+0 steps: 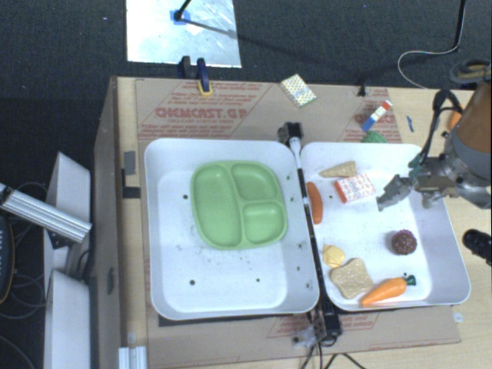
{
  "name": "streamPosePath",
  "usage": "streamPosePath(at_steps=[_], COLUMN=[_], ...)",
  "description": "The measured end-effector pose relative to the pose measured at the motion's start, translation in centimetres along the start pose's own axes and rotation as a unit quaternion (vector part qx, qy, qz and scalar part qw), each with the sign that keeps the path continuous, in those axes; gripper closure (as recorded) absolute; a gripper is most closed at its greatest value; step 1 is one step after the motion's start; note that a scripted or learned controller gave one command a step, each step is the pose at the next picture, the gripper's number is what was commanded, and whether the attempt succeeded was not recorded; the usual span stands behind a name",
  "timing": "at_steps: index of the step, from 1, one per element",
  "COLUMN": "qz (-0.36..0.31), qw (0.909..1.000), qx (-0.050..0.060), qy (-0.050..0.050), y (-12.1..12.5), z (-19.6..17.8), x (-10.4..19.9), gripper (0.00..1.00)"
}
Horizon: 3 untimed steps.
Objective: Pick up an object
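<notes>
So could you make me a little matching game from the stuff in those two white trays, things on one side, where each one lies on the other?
Things:
1. green divided plate
2. carrot
3. hot dog
4. dark round ball

Places:
A. right bin, near its front edge
B. alone in the left bin
C. right bin, along its left wall
D. right bin, towards its right side, below the gripper

Pairs: 1-B, 2-A, 3-C, 4-D
</notes>
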<state>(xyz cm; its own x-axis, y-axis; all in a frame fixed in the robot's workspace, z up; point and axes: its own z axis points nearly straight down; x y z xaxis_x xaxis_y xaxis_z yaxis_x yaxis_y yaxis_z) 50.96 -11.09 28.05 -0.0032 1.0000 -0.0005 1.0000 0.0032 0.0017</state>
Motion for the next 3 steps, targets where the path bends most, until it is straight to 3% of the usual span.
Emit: streamPosePath(at_steps=[1, 2, 3], qz=[0.002, 0.0, 0.0], qw=[1.0, 1.0, 1.0], qx=[0.002, 0.0, -0.002], qy=[0.0, 0.0, 0.0], y=[-2.4, 4.7, 4.8], z=[14.7, 19.7, 18.5], x=[-5.6, -7.9, -8.0], gripper=[0.0, 0.0, 1.0])
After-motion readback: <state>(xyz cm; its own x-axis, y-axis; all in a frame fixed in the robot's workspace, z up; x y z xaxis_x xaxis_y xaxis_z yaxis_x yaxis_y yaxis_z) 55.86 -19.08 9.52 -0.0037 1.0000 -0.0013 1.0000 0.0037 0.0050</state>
